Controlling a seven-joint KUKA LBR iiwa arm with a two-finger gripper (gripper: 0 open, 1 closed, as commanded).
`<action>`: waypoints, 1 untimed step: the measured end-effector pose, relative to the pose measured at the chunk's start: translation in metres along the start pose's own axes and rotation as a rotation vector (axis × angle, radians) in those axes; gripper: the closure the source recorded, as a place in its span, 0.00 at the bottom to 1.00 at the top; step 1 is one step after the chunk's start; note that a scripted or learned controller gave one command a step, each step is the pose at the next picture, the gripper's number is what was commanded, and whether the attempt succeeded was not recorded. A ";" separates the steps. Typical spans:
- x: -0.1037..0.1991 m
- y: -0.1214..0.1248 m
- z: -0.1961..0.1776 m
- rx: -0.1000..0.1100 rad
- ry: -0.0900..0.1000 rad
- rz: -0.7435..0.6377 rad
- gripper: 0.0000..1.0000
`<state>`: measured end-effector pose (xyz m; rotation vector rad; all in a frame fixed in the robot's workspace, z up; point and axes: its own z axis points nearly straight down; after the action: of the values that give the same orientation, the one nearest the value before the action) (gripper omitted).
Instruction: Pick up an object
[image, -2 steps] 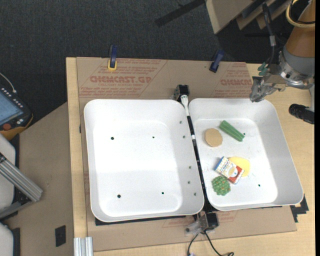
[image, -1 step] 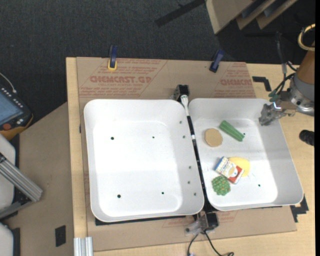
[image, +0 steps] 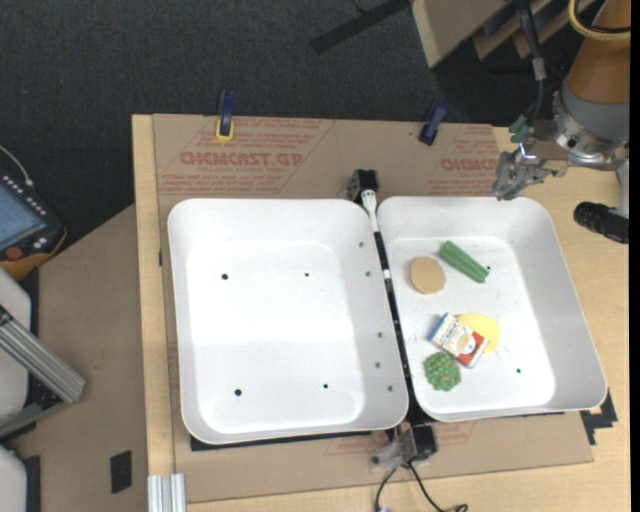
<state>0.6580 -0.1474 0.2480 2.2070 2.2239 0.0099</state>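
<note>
The right bin (image: 560, 300) holds several small objects. A green stick-shaped piece (image: 463, 261) lies tilted near the middle, with a round tan disc (image: 427, 275) just left of it. Lower down sit a small printed packet (image: 459, 340) on a yellow piece (image: 485, 328) and a green broccoli-like lump (image: 442, 371). My gripper (image: 519, 178) hangs above the far rim of the right bin, up and right of the green stick, with nothing visibly between its fingers.
The left bin (image: 200, 300) sits beside the right one, joined along a black strip (image: 385, 290). Both rest on a cardboard sheet (image: 300, 150) held by a yellow clamp (image: 225, 125) and a blue clamp (image: 433, 120). A black part (image: 603, 219) juts in at the right.
</note>
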 end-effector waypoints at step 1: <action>0.024 -0.086 0.001 0.017 0.004 0.009 1.00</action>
<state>0.5718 -0.1236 0.2465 2.2273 2.2249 -0.0043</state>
